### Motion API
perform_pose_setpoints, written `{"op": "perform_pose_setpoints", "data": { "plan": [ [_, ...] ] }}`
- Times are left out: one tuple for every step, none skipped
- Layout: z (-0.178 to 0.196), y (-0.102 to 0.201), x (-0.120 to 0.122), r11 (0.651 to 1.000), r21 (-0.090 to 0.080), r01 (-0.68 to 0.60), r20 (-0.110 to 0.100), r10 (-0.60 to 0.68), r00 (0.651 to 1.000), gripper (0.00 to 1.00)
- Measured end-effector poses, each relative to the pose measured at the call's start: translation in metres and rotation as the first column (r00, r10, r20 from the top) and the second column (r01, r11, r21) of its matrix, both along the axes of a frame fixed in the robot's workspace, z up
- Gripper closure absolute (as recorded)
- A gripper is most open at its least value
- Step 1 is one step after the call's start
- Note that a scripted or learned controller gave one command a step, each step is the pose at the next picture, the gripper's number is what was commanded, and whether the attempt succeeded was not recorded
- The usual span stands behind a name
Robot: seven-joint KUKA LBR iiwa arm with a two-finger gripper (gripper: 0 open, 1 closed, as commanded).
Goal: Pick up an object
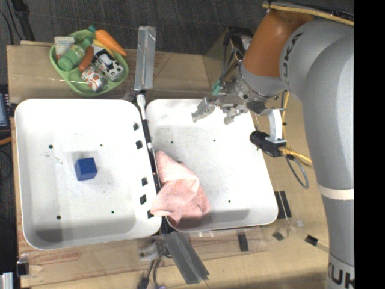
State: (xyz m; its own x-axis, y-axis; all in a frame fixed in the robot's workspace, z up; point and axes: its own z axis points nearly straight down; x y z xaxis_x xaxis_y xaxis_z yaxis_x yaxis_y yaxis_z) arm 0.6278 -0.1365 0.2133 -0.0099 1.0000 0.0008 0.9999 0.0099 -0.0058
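Looming largest at the right edge, the grey arm with its orange band reaches in over the far rim of the right bin. Its hand hangs above that bin's far part, fingers spread apart with nothing between them and touching nothing that can be seen.

Two white bins sit side by side on the worktop, their inner rims meeting along a dark clipped seam. One pink cloth lies crumpled in the right bin, pressed against that shared rim at the near left corner and well apart from the hand. Most of the right bin's floor between cloth and hand is bare, as is its right side.

One blue cube rests in the left bin, left of centre, away from every wall, with open floor on all sides.

One green bowl of toy food stands on the worktop beyond the left bin's far rim.
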Motion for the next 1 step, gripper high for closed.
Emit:
{"op": "perform_pose_setpoints", "data": {
  "plan": [
    [-0.0639, -0.0029, -0.0517, 0.999, 0.0, -0.051, 0.0, 0.051, 0.999, 0.0]
  ]
}}
